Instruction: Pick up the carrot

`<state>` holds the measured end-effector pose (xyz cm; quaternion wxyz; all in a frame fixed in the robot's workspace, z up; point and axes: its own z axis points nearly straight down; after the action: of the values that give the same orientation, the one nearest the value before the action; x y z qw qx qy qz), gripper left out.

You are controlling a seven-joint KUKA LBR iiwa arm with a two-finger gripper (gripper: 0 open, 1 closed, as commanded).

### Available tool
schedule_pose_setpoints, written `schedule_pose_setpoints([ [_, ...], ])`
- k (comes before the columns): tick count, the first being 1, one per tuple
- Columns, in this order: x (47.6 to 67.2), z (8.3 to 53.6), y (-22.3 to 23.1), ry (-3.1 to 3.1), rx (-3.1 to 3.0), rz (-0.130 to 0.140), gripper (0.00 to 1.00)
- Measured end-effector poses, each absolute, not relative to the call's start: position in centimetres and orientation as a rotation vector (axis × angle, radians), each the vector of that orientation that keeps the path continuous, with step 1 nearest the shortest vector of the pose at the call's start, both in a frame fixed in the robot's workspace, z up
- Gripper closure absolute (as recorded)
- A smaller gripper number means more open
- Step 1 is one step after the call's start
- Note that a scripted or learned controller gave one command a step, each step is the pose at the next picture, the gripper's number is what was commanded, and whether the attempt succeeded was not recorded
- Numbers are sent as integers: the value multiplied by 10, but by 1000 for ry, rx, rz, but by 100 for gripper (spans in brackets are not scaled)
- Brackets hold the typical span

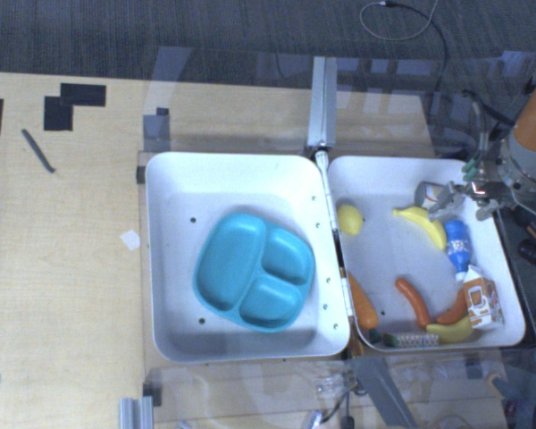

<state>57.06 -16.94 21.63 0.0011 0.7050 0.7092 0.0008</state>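
Camera view is looking down on a wooden counter carrying two white bins side by side. On the view's left, the left bin is holding a blue divided tray, which is lying near its middle. On the view's right, the right bin is holding the small things. The carrot is lying at that bin's near left corner, tight against the wall that divides the bins. A lemon is sitting farther back along the same wall. A sausage is lying near the bin's middle front, apart from the carrot. A banana is lying toward the back, with a blue bottle just beside it. A second banana is resting at the front wall, next to a small packet.

The arm is reaching in from the right, and the gripper is hovering over the back of the right bin, close to the first banana and well apart from the carrot. Whether it is released or clenched cannot be told; nothing is showing in its grasp.
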Motion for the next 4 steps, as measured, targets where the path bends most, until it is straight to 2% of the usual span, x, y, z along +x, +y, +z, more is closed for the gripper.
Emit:
schedule_pose_setpoints([
  [1,552,90,-129,2065,2357,13,0],
  [2,496,91,-83,2145,2278,18,0],
  [3,489,194,-133,2085,2343,6,0],
  [4,487,100,-82,1809,2568,2,0],
])
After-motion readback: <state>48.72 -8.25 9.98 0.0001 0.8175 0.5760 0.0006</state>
